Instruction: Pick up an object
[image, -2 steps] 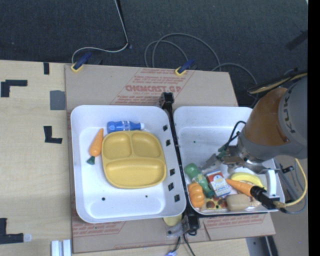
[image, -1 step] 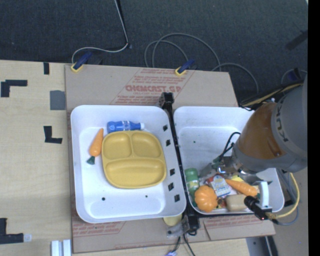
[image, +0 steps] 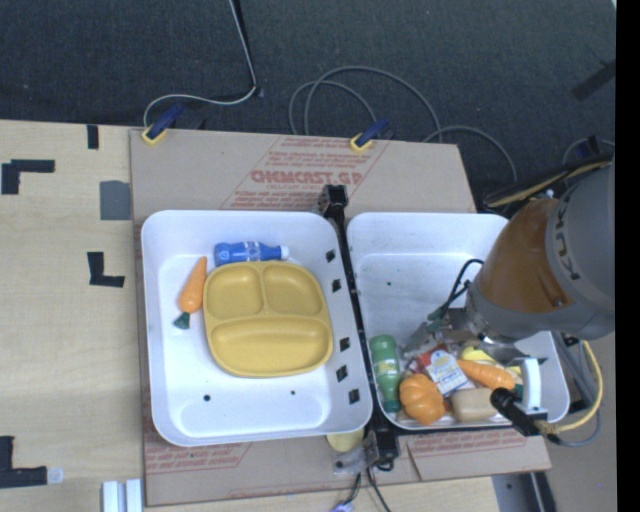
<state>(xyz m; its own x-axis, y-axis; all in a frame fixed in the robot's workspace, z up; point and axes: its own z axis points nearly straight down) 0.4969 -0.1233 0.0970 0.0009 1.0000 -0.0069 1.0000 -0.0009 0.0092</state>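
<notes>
Reaching into the right bin (image: 420, 240), the gripper (image: 452, 338) hangs over a heap of toy food: a green bottle (image: 384, 362), an orange fruit (image: 422, 397), a carrot (image: 487, 375) and a labelled packet (image: 447, 372) whose print is too small to read. I cannot tell the gripper's state. Behind that bin, the cardboard (image: 300, 170) reads "CHEMCAST GP".

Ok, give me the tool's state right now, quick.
Tool: cannot be told; it sits low over the pile of toy food in the right bin, with the arm above it.
</notes>
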